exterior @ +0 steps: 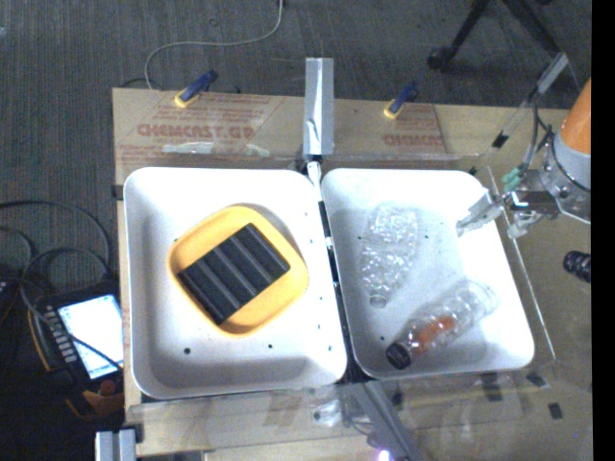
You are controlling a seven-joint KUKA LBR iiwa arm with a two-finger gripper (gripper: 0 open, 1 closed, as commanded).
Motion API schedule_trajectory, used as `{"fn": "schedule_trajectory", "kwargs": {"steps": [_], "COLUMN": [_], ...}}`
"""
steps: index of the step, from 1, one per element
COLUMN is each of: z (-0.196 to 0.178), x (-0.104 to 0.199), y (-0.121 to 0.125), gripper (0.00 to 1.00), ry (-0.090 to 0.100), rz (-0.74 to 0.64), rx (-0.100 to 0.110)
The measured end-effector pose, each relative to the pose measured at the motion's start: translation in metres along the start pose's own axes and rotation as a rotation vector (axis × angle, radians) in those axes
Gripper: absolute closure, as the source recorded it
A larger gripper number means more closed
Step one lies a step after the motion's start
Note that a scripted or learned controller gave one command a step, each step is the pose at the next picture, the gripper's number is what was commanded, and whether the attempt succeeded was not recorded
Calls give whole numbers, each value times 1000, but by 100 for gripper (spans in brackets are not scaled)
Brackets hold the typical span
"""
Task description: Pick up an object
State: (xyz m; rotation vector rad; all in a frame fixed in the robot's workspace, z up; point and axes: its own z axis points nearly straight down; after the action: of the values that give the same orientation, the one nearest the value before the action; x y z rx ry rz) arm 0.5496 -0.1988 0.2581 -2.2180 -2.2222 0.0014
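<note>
Camera view, looking down on the bench [279, 123], and here we have the two white bins side by side. The arm comes in from three o'clock, its orange band [588, 128] up at the frame's edge, and the gripper [480, 214] hangs over the right bin's [500, 353] two o'clock corner. How far its pincer stands open, I cannot tell from here; nothing shows between the tips.

Down in that same right bin, a clear plastic bottle [444, 326] with a dark cap and an orange patch inside lies on its side at about five o'clock in the bin, well apart from the gripper, off toward seven o'clock from it. Closer in, a crumpled clear bottle [386, 246] lies near the bin's centre, at roughly eight o'clock from the gripper, near but not touching.

Over in the left bin [154, 353], a yellow tray-like object with black ribbed slats [238, 269] sits in the middle, tilted askew.
</note>
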Motion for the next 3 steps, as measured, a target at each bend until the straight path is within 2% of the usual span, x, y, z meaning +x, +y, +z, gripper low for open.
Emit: {"fn": "schedule_trajectory", "kwargs": {"steps": [1, 2, 3], "z": [91, -65, 64], "x": [23, 31, 84], "y": [-51, -65, -21], "gripper": [0, 0, 0], "ry": [1, -4, 1], "rz": [-19, 95, 40], "rx": [1, -3, 2]}}
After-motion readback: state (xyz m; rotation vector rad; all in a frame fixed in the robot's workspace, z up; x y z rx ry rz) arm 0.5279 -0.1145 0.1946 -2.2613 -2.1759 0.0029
